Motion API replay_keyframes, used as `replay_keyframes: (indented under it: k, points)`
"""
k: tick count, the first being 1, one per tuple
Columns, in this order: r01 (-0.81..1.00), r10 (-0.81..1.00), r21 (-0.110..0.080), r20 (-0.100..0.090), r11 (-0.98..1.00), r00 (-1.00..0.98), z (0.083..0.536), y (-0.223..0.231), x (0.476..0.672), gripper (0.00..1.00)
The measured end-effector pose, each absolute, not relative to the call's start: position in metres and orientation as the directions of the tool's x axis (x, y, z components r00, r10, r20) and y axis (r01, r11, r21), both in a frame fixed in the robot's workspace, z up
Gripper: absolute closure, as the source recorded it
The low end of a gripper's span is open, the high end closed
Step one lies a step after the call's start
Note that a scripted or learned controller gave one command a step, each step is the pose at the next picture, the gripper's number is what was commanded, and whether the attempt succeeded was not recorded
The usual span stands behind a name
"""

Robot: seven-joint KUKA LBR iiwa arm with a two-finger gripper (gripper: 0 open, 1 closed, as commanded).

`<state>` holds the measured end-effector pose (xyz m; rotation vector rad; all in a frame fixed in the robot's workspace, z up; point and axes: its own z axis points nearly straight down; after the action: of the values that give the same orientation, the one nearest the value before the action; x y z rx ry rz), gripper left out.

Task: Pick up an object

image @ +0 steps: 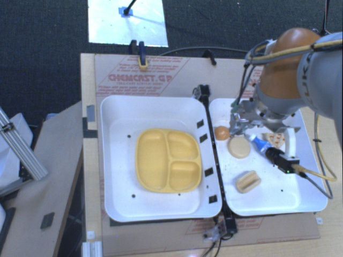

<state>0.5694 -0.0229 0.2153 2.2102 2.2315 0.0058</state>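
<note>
Gripper point(239, 126) sits at the right bin's point(268, 199) ten o'clock, just above the disc point(239, 148); its grip we cannot tell

Yellow tray point(168, 160) in white left bin point(119, 197). Right bin point(278, 199), white: orange ball point(221, 133), cream disc point(239, 148), tan block point(247, 181).

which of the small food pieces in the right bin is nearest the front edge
The tan bread-like piece; the round cream disc and orange ball lie farther back.

Evenly lit from above, soft shadows; mild glare on the glossy white plastic bins point(161, 107); slightly grainy.
</note>
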Motion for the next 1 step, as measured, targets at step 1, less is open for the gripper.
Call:
replay_keyframes:
  k: [1]
  points:
    - [1.000, 1.000, 0.004, 0.002, 0.010, -0.010, 0.2091, 0.0241, 0.5991, 1.00]
